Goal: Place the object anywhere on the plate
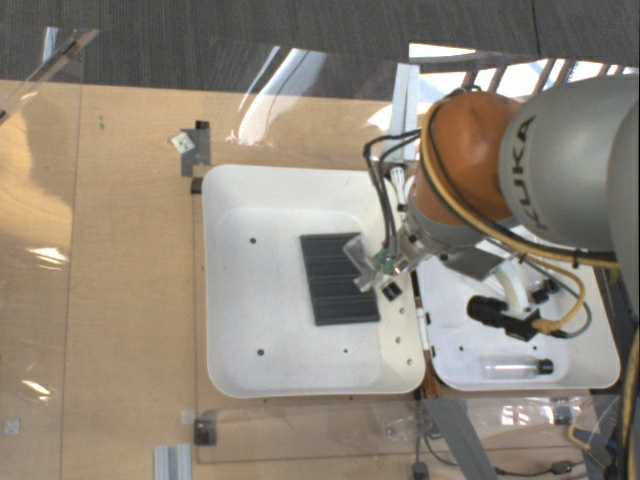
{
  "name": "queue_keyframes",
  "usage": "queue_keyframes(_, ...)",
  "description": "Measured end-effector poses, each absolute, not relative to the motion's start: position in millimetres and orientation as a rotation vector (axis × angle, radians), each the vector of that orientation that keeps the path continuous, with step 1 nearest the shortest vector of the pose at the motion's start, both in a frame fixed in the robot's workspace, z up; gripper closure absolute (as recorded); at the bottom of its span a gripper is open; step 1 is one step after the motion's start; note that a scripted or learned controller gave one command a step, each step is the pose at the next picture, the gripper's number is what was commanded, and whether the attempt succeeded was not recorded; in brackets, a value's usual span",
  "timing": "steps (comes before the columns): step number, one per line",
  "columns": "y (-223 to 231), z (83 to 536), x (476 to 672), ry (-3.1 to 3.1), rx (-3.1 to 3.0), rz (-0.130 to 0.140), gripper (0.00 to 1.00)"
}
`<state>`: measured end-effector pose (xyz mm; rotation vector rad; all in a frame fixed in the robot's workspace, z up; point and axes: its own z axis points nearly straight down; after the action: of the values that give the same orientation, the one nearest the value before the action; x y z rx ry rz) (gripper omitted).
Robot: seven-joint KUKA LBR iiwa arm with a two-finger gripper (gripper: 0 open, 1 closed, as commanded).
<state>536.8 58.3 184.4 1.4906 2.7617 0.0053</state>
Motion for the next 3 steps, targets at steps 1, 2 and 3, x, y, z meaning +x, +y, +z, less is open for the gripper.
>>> queue_keyframes(1, 137, 161, 491.2, 2.633, 1.71, 0.005, 1.0)
queue_keyframes(2, 213, 100, 487.3, 2.696, 1.613, 0.002, 1.0)
queue_keyframes(3, 136, 220, 495.3, 2.802, 1.408, 0.01, 1.0)
